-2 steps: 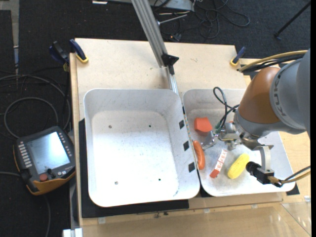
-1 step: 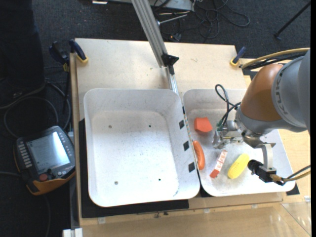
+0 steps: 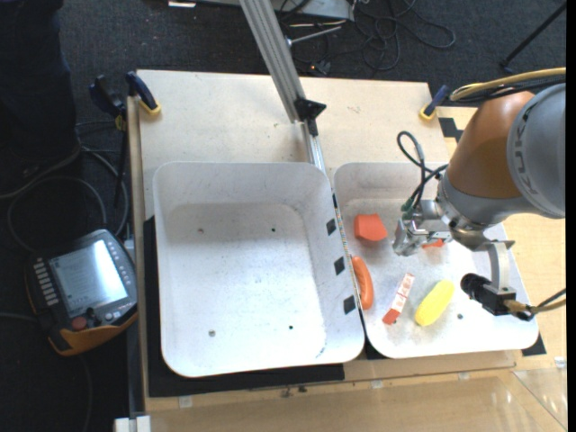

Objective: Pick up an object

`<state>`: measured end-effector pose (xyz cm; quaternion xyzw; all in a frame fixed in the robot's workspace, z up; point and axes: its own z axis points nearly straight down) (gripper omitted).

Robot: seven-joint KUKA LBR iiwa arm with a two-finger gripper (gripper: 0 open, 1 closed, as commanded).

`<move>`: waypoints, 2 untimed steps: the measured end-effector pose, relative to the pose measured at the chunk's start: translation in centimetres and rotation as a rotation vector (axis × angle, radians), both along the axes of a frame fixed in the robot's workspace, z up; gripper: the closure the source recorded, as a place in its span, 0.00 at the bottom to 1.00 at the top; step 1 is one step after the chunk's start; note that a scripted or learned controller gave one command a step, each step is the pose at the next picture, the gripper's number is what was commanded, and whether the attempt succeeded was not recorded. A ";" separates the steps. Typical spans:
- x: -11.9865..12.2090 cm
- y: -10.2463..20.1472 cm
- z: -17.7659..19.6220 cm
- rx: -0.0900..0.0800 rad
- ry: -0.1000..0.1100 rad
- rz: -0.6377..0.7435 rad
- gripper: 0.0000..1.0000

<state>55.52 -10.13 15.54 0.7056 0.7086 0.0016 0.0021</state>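
The arm (image 3: 508, 156) reaches in from the right and hangs over the right bin (image 3: 360, 180), its gripper (image 3: 409, 238) low above the bin floor near the middle. From this slant it cannot be told whether the jaws stand apart or together, and no object shows between them.

Four objects lie in the right bin. An orange block (image 3: 370, 229) sits just left of the gripper, apart from it. An orange carrot-shaped piece (image 3: 363, 281) lies along the bin's left wall, below the block. A small red-and-white packet (image 3: 399, 297) lies tilted near the front, and a yellow lemon-shaped object (image 3: 434, 303) rests just to its right. A small reddish thing shows just right of the gripper, too hidden to name.

The left bin (image 3: 171, 183) stands beside it, their walls touching.
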 end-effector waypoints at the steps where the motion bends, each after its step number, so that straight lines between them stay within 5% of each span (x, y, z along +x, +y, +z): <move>1: 0.2 0.0 5.3 -0.001 -0.001 0.000 1.00; 2: 0.5 5.0 6.0 0.002 0.003 0.004 1.00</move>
